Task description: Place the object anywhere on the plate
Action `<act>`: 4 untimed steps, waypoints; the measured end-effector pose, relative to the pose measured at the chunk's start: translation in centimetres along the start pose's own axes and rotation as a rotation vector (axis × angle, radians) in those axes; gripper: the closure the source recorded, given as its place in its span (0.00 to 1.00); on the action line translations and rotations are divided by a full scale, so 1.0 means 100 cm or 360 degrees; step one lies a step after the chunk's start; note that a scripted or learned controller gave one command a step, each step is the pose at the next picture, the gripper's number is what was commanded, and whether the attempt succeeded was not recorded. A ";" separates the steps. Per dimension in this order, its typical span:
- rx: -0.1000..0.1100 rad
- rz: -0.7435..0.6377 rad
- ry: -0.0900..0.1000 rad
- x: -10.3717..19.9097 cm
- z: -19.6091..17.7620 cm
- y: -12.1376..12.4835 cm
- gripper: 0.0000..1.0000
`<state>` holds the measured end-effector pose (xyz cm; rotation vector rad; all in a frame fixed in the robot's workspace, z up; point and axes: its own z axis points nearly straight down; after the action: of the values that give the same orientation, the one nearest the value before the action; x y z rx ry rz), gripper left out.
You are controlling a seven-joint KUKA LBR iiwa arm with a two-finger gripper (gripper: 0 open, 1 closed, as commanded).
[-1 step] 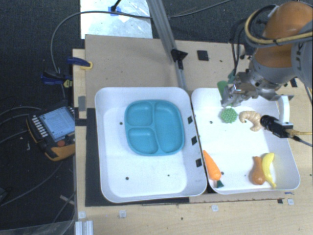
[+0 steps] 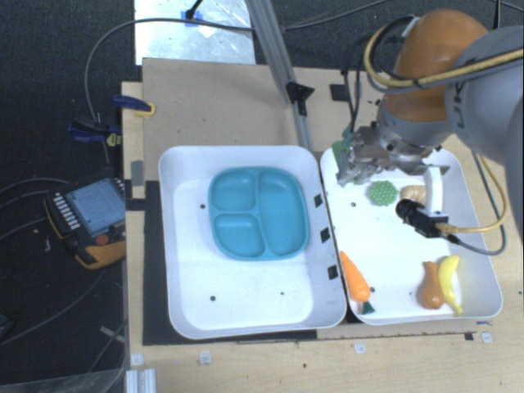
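Nothing legible is showing anywhere — no words, brand marks, numbers or signs are coming through on the blue plate (image 2: 259, 213), the two white bins (image 2: 190, 301) or the desk (image 2: 214, 101). The handheld device (image 2: 88, 210) lying left of the desk is presenting a pale screen (its contents are blurring past reading).

Two bins sit side by side on the desk (image 2: 155, 105). The plate (image 2: 259, 213) lies in the left bin (image 2: 188, 301). In the right bin (image 2: 393, 289), a carrot (image 2: 354, 277) lies by the left wall, a banana (image 2: 450, 282) near the front right, a ball (image 2: 381, 192) toward the back
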<state>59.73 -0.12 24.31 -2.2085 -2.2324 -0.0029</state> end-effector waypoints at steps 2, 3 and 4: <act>0.0000 0.0000 0.0000 0.107 0.012 -0.013 1.00; -0.0002 0.0000 0.0001 0.167 0.022 -0.001 1.00; -0.0003 0.0001 0.0001 0.222 0.029 0.008 1.00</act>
<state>60.26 22.08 21.45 -2.2097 -2.2326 -0.0052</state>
